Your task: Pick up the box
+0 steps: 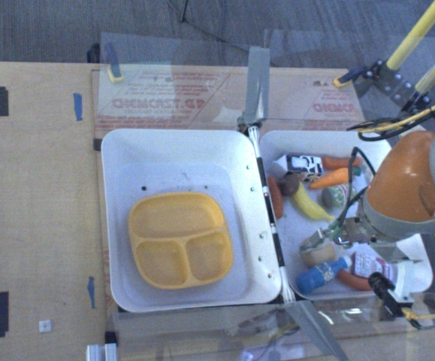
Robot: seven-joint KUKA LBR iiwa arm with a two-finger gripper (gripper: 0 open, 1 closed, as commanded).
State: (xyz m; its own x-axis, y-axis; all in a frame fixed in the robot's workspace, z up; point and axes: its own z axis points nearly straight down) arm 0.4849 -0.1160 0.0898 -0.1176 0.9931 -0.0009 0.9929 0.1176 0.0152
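1. Two shallow white bins sit side by side on the bench: the left bin (119, 201) and the right bin (271, 143), meeting at a shared rim.
2. Red lettering runs across the clear sheet (173, 100) behind the left bin; it seems to begin "CHEMCAST", but it is faint and I cannot be sure of it. More red print lies behind the right bin, too small to read.
3. One small box (305, 163), white with black patches, lies at the back of the right bin, just right of the shared rim. Its print is too small to read.
4. The gripper (324, 239) is low in the right bin, nearer the front than the box and well apart from it, with a banana (308, 204) between them. Metal parts show at its tip, but how far the fingers are spread, and whether anything is in them, I cannot tell.
5. The left bin holds a yellow divided tray (179, 239), lying flat toward the bin's front.
6. The right bin also holds an orange carrot (333, 177) just right of the box, a reddish sausage-shaped piece (276, 196) along the shared rim, a green round thing (336, 195), a blue bottle (318, 274) near the front and a white packet with red print (369, 262) beside the bottle.
7. The arm's orange band (409, 183) hangs over the right bin's far side.
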